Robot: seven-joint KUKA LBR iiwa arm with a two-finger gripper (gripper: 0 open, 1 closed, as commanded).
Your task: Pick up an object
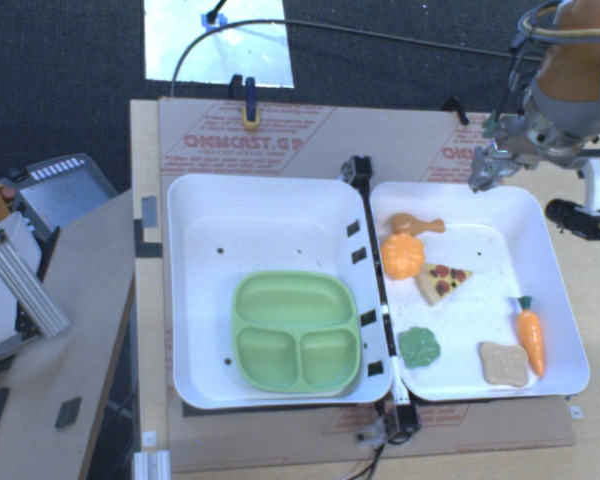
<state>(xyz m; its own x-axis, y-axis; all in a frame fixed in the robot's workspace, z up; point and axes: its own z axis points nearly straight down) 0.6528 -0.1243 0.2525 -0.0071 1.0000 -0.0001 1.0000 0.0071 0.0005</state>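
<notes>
I read the bench (pixel 310 128) across the centre of the frame, carrying two white bins side by side. The left bin (pixel 200 218) holds a green divided plate (pixel 296 330) toward its lower edge. The right bin (pixel 540 258) holds the small toy foods: a drumstick (pixel 416 225) at its upper left, an orange pumpkin (pixel 402 256) touching just below it, a pizza slice (pixel 442 282) just right of the pumpkin, a green leafy piece (pixel 418 347) at lower left, a bread slice (pixel 504 364) at lower right, and a carrot (pixel 530 336) beside the bread along the right wall. The arm (pixel 578 58) enters from the upper right of the frame, and the claw (pixel 486 173) hangs over the upper rim of the right bin; I cannot tell from this view how wide it stands, and nothing shows in it. I judge the pumpkin the best candidate: it appears to be light, rigid, smooth plastic, so it may slip under a shallow pinch and should be taken across its widest middle. It lies below and left of the claw, well apart from it. The drumstick touching it could be nudged during descent. The pizza slice and bread slice lie flat and offer little edge to grip.
</notes>
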